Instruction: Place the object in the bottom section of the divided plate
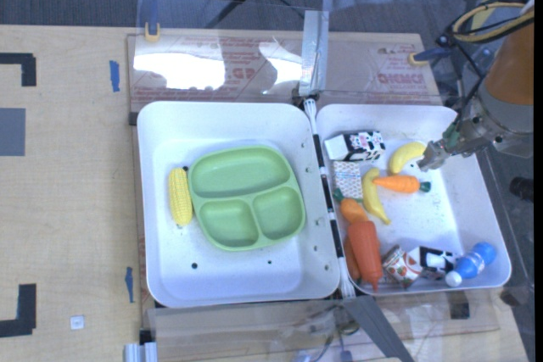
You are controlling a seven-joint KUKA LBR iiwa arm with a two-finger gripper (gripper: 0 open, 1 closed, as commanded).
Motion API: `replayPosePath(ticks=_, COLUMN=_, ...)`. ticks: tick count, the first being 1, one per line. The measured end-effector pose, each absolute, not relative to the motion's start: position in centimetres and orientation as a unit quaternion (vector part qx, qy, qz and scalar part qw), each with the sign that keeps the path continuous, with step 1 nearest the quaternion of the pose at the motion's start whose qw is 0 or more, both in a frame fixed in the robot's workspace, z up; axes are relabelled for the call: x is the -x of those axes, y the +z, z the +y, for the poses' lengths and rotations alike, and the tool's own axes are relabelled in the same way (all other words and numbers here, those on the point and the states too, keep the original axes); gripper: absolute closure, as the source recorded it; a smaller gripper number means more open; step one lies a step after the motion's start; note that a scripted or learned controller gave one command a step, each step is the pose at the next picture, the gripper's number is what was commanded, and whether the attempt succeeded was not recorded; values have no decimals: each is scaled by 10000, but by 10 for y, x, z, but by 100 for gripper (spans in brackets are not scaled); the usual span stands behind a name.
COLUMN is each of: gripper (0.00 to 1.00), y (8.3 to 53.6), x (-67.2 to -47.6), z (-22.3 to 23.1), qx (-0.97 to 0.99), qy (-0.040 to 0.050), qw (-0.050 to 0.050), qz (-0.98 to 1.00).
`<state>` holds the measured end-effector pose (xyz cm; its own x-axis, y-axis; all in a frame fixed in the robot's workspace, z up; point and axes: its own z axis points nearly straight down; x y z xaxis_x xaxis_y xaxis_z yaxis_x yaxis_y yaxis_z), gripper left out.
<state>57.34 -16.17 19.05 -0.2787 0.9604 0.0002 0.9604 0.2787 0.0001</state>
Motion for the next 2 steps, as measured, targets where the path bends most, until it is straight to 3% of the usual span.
replayPosePath(ticks=1, gripper=100, y=255, x=-529, z=-138, qx=4697, qy=2, qw=5, qz=-8828)
replayPosePath(ticks=2, gripper=100, y=257, x=-553, z=-95, qx=2447, qy=-5, qw=-20, qz=-9696)
